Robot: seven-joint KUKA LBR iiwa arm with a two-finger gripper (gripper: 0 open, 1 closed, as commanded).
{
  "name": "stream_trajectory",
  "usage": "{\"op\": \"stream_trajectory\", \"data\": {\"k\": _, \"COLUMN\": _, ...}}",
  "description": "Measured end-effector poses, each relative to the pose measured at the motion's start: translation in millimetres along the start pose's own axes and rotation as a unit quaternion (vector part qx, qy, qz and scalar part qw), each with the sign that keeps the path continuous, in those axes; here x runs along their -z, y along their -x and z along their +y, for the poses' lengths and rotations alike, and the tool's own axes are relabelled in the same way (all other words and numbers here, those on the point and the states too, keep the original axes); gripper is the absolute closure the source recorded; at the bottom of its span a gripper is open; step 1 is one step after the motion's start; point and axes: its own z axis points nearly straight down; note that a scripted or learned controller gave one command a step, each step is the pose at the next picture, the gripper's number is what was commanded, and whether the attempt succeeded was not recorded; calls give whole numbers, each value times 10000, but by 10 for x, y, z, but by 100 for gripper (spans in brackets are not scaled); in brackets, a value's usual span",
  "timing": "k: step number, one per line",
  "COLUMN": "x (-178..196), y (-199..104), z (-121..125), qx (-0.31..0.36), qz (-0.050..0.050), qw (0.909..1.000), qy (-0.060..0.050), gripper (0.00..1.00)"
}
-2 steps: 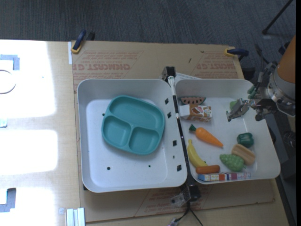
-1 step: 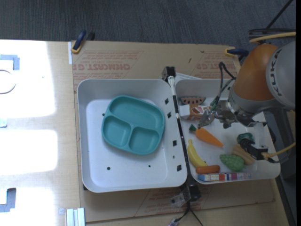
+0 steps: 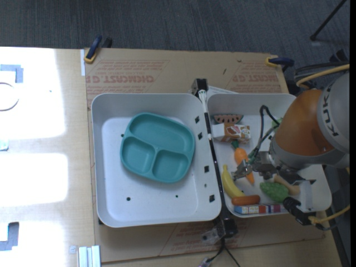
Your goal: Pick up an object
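Orange carrot [image 3: 240, 156] half hidden by claw [image 3: 243, 172] — claw's grip unreadable, too small.

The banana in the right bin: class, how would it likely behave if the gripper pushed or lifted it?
The banana looks like smooth moulded plastic, so probably stiff, light and a little slippery. Its curved shape suggests it would pivot or rock rather than roll straight. Toys crowd it, such as the sausage, so a push would likely jostle them.

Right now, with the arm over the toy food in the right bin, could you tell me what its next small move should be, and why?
Probably a short descent. The gripper hovers at the orange carrot, beside the banana, and nothing shows between its tips. Going straight down would likely put it around the carrot before closing.
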Motion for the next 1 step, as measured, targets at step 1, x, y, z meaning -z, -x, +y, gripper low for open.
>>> {"op": "stream_trajectory", "data": {"k": 1, "x": 94, "y": 3, "z": 5, "qx": -16, "qz": 1, "qw": 10000, "qy": 2, "gripper": 100}}
